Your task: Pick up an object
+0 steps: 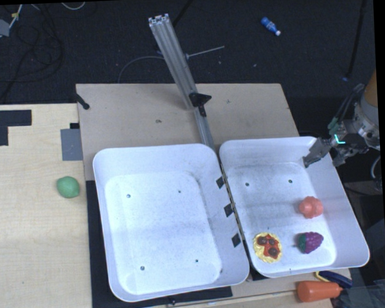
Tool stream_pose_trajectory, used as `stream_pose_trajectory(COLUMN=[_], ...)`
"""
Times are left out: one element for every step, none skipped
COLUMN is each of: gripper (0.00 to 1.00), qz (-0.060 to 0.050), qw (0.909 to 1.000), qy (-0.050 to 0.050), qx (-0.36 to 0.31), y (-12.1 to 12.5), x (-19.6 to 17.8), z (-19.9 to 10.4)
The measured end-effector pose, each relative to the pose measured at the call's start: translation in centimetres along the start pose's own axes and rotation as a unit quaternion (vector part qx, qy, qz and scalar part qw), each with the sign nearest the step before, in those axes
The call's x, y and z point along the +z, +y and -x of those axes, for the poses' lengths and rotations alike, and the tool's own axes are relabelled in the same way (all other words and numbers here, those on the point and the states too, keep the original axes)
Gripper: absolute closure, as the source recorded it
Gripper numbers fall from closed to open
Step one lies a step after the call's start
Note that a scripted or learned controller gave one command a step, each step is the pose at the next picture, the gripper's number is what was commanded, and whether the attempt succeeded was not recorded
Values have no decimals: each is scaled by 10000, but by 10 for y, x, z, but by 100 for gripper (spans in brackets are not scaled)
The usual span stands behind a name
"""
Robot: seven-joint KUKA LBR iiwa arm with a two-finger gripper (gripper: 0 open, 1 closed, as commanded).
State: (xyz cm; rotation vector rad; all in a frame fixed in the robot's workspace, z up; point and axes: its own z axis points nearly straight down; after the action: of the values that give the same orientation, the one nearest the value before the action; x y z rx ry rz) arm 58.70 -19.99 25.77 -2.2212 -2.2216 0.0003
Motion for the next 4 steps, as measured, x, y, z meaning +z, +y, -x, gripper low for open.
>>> stream_pose_trajectory(gripper=[0,0,0,0], qz=[0,-19,-22,-26], qw=[10000,10000,10000,10000], qy=[0,6,5,7], qx=[0,2,-1,-2], y=[0,-3,2,0], x=[0,53,103,166], z=[0,-10,-3,-1])
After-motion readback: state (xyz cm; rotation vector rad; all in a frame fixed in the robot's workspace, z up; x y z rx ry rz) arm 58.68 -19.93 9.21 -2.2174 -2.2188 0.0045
